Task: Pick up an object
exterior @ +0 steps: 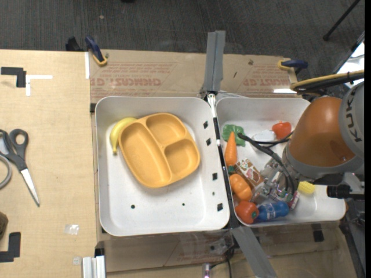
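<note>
Toys crowd the right bin, where the gripper hangs low over a blue bottle beside a red tomato and carrot. Whether it has hold of anything cannot be told. These look light, hard, slippery plastic; the bottle's middle seems the safest hold. Mirrored lettering on cardboard is not clearly readable.

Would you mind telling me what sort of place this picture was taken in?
Most likely a robotics lab bench for grasping trials: two white bins sit side by side on cardboard clamped to a wooden bench, a KUKA arm reaches into the right bin of toy food, and scissors lie nearby.
</note>
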Controlling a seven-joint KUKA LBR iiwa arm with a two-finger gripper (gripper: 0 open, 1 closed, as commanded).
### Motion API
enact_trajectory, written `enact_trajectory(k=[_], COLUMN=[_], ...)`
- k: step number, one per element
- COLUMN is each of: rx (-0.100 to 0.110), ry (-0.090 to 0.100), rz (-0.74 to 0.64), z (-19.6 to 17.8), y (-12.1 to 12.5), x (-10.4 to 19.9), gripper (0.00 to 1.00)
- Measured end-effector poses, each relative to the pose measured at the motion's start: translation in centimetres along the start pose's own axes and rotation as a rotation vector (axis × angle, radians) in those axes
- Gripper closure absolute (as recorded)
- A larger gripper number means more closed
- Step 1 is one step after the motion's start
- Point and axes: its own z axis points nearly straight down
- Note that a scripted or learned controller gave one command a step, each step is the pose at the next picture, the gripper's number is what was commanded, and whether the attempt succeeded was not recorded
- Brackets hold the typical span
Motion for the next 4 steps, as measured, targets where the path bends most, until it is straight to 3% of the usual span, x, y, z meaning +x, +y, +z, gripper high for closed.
enact_trajectory(k=[2,4], rx=[0.000,0.000], ry=[0.000,0.002], rz=[-0.019,0.250], z=[0.0,0.1], y=[1.0,2.3], x=[-1.5,-3.2], gripper=[0.00,0.00])
